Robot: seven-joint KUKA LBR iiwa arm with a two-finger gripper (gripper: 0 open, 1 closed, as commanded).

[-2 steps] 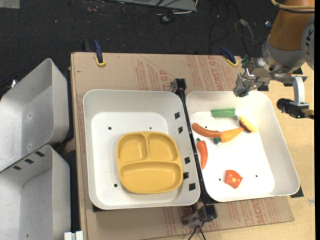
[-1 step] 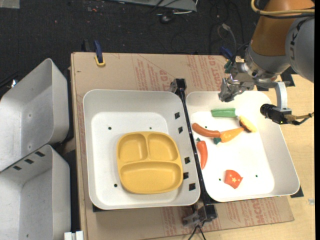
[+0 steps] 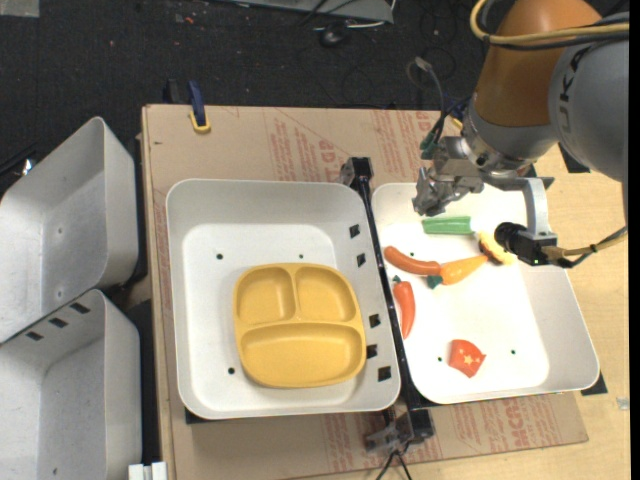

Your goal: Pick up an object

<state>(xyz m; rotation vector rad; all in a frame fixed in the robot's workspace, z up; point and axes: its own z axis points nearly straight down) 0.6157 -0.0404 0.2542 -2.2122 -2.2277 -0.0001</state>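
Fingers: the two-finger gripper (image 3: 432,200) points down over the far left part of the right-hand shallow white bin (image 3: 560,353); whether its tips are spread or closed cannot be told from this slant, and nothing is seen between them.
Nearest thing: a flat green bean-shaped toy (image 3: 447,226) lies just in front of and slightly right of the tips, very close, seemingly not touched.
Long axis: the green piece runs roughly left to right across the bin, so a grasp would probably need the fingers closing across its short width.
Other candidates: an orange-red sausage-shaped toy (image 3: 411,260) lies nearer the camera than the green piece; an orange carrot-shaped toy (image 3: 461,268) sits just right of it; a slim red chilli-shaped toy (image 3: 404,306) lies by the bin's left wall; a red strawberry-like piece (image 3: 466,358) is well apart, toward the near side.
Left bin: a yellow three-compartment plastic plate (image 3: 298,324) rests in it.
Judgement: the pick looks not yet made; a short shift toward the camera and a descent seem to be what remains.
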